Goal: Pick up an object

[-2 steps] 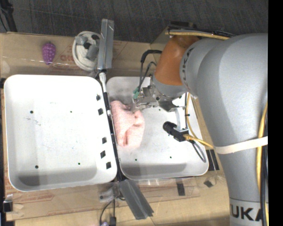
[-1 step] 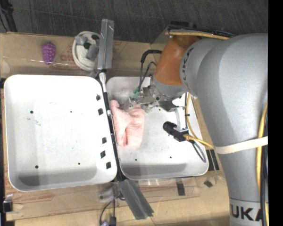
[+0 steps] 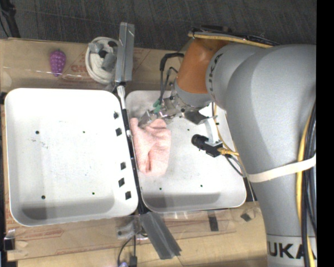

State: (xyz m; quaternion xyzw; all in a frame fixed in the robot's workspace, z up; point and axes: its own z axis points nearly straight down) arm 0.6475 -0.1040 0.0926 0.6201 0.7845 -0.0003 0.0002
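Pink, soft, crumpled cloth (image 3: 151,144) lies in the right-hand shallow white bin (image 3: 211,196), along that bin's left wall, just beside the divider between the two bins. It is the one loose object in reach and I treat it as the pick target.

My two-finger gripper (image 3: 156,111) sits at the upper end of the cloth, touching or just above its top fold. Whether my fingers are spread or closed I cannot tell; the wrist hardware masks them, and no fabric is visibly clamped. I judge the step in hand to be the approach or the grasp itself, with no lift achieved.

Next move, as I judge it:
1. Confirm contact with a raised fold.
2. Close on fabric, not on the bin floor.
3. Lift straight up, clear of the bin wall.

Risk: limp cloth may slip out or trail against the divider.

The left-hand shallow white bin (image 3: 61,154) shows a bare floor. Both bins rest on a brown board bench (image 3: 33,60). On its far edge sit a small purple grape-like cluster (image 3: 57,62) and a coil of white cord (image 3: 102,59). Dark carpet (image 3: 72,10) lies beyond.
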